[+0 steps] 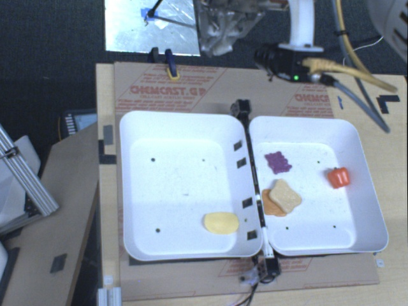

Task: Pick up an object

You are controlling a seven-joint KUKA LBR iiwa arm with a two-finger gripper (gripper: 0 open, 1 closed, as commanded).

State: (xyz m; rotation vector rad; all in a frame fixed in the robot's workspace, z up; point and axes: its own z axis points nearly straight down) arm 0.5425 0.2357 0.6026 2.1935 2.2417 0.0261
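Observation:
My gripper (218, 40) hangs high at the top of the camera view, above the bench behind the two bins, with nothing seen between its fingers. In the left bin (137, 139) a flat yellow oval piece (221, 222) lies near the front right corner. The right bin (357, 234) holds a purple bunch-shaped piece (278, 162) near its middle left. A tan slice of toast (285, 196) rests partly on an orange piece (271, 207) at the left front. A small red-orange piece (338, 177) sits by the right wall.
The bins stand side by side on a brown board (185, 88) with red print. A shiny metal plate (150, 14) lies behind the left bin. Aluminium framing (25, 177) stands at the left edge.

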